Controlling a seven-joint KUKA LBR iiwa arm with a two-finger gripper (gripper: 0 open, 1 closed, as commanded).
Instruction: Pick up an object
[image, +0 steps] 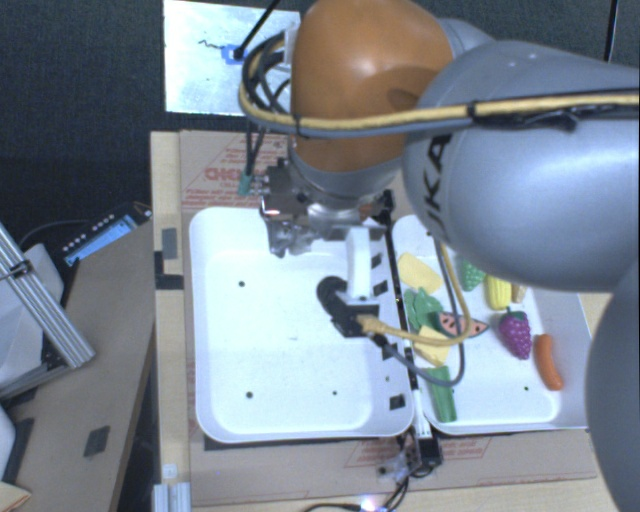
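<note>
Toy foods (517, 333), about six, right bin (500, 418)

On the grey arm (530, 170), at about two o'clock, dark letters show at the edge of the casing, cut off and not readable. The cardboard (215, 175) under the bins carries faint red print at ten o'clock, too blurred to read.

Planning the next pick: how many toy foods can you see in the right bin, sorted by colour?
Yellow: 2, corn cob and a yellow piece
Green: 2, leafy piece, long green piece
Purple: 1, grapes
Orange: 1, carrot
Red: 1, watermelon slice
Total: 7; the arm may hide more.
</note>
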